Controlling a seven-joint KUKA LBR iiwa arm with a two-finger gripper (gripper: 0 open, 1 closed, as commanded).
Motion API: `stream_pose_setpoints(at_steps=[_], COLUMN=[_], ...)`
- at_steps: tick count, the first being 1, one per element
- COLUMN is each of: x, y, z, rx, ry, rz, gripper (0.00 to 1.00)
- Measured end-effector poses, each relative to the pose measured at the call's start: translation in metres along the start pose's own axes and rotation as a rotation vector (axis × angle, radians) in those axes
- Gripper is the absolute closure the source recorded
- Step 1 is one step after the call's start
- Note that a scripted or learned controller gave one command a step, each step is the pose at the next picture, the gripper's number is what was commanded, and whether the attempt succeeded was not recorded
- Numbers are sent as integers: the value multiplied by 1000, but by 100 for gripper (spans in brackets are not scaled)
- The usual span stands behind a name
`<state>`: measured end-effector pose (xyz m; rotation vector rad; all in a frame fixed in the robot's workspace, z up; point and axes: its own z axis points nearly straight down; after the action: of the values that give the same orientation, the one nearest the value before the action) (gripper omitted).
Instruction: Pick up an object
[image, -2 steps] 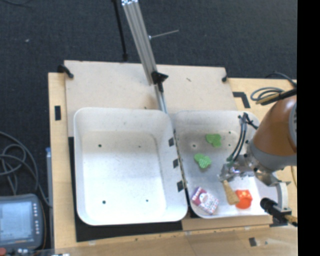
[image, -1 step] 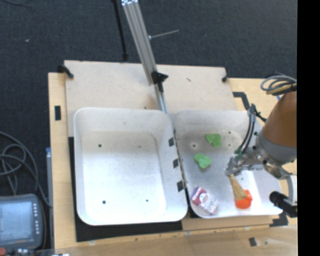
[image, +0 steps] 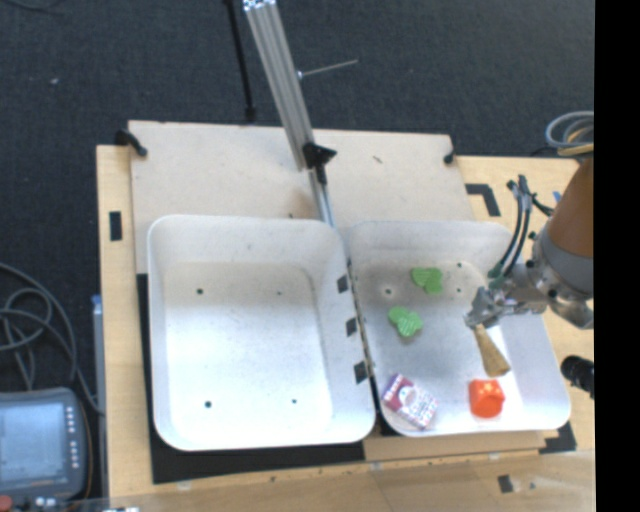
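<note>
The right bin (image: 520, 250) holds several small objects. Two green pieces (image: 427, 279) (image: 405, 322) lie near its middle. A red and white packet (image: 410, 400) rests at the front left corner, and an orange-red block (image: 486, 397) sits near the front edge. A tan wooden piece (image: 492, 353) lies at a slant just in front of my gripper (image: 480, 320), with its upper end meeting the gripper's tip. The gripper reaches in from the right, over the right half of this bin.
The left bin (image: 250, 330) stands beside the right one, sharing a raised middle rim. A slanted metal pole (image: 290, 90) rises behind the bins. Cables (image: 520, 220) hang along the arm at the right.
</note>
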<state>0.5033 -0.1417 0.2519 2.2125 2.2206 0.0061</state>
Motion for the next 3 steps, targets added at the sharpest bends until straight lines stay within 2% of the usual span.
stream_pose_setpoints(at_steps=[1,3], x=[52,163], y=[4,18], z=[11,-7], rx=[5,6], ry=[2,4], rz=[-2,-5], gripper=[100,100])
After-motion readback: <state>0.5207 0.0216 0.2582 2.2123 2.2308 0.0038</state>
